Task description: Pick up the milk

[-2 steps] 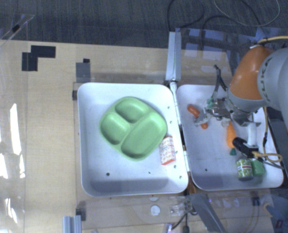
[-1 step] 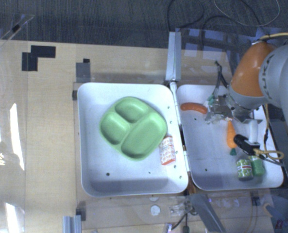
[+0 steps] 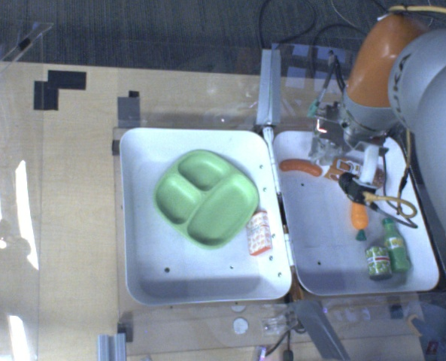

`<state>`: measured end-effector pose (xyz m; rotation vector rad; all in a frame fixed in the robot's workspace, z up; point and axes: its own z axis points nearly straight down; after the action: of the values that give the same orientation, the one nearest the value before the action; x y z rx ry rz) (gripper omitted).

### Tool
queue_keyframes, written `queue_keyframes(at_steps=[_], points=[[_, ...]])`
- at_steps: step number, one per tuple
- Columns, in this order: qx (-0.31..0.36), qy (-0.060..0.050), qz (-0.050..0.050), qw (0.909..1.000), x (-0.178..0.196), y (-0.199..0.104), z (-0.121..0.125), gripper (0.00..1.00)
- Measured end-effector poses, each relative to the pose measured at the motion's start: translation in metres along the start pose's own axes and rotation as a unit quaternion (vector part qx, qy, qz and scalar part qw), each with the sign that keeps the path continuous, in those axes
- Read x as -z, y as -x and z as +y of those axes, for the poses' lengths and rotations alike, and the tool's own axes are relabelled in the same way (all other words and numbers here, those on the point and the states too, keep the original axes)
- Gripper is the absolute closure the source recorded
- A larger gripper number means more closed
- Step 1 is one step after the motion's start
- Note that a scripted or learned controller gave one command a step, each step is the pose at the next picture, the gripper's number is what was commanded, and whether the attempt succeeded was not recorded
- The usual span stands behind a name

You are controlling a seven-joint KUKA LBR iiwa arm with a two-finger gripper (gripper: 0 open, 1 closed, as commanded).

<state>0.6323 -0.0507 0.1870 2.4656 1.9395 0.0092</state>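
Milk (image 3: 259,232) is in the left bin (image 3: 144,277), lying tilted just off the right wall, touching or nearly touching the lower-right edge of the green plate (image 3: 206,198). Tight on both sides there: wall to its right, plate to its left. Open floor below it toward the bin's near edge, and more bare floor along the left and top of that bin.

Plate is three-section, sits mid-bin, takes most of the centre.

Right bin (image 3: 320,277) is busier — sausage (image 3: 300,168) near the top left, carrot (image 3: 359,215) mid-right, green bottle (image 3: 395,245) and a small can (image 3: 378,262) side by side at the lower right. Lower-left floor of that bin is bare.

Divider rail (image 3: 265,89) runs up between the two bins at the far side; bin walls meet just right of the milk.

Arm (image 3: 426,74) comes in from the right, orange band up top, wrist over the right bin's upper half. Jaws (image 3: 335,156) hang near the sausage and just above the carrot, well apart from the milk — one bin over. Cables and wrist hardware clutter that spot; cannot tell whether the jaws are open or closed, and nothing is visibly between them.

Bench (image 3: 72,201) left of the bins is bare wood with black tape marks.
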Motion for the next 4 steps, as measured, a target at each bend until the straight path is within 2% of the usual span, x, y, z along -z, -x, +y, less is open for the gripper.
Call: queue_keyframes(at_steps=[1,2,3,4], points=[[0.0,0.0,0.0,1.0,0.0,0.0,0.0,0.0],[0.044,-0.002,-0.001,0.999,-0.036,0.059,0.026,0.0],[0.066,0.017,-0.001,0.9976,-0.069,0.102,0.028,0.0],[0.01,0.015,0.001,0.9998,-0.076,0.132,0.041,0.0]])
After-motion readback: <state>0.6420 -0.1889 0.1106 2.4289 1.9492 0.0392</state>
